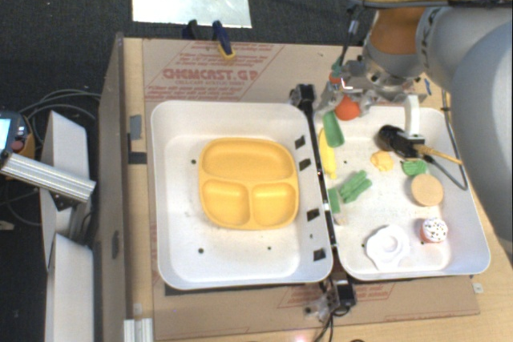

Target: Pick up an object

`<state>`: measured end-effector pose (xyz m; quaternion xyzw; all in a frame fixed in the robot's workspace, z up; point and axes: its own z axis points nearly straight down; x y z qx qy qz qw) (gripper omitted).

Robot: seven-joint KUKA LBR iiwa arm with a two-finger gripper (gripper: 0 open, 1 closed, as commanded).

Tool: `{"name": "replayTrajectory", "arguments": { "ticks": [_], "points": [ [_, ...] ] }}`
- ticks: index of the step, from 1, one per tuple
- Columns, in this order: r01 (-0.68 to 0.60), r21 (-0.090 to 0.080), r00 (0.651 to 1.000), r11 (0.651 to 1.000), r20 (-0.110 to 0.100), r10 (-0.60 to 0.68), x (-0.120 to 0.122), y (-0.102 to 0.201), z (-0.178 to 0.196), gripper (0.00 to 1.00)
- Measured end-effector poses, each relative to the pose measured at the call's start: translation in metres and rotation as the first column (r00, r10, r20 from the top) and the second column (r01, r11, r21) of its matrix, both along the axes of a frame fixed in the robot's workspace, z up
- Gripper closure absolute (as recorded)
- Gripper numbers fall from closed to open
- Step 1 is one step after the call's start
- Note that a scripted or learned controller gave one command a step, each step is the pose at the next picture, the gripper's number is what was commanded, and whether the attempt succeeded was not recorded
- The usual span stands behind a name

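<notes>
Gripper point(350, 94) state: cannot tell. Orange-red ball point(347, 109), possibly a tomato, sits just beneath; centre on it before you close.

Fixed above the bench, looking down at a slant on both white bins. Set far enough back to take in the whole left bin point(172, 196), the whole right bin point(461, 240), a strip of cardboard point(212, 68) beyond them and dark floor farther off. Left of the gripper point(349, 96) lies most of the frame; right of it, close to the lens and large, the grey arm point(473, 44) with its orange band point(409, 0). Nearer edge of the bench at the bottom of the frame, well below the gripper.
</notes>
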<state>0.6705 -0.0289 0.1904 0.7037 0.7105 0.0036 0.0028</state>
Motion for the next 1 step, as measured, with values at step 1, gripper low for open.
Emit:
{"name": "replayTrajectory", "arguments": {
  "ticks": [1],
  "points": [
    [0.006, -0.001, 1.0, 1.0, -0.008, -0.006, -0.0421, 0.0121, 0.0146, 1.0]
  ]
}}
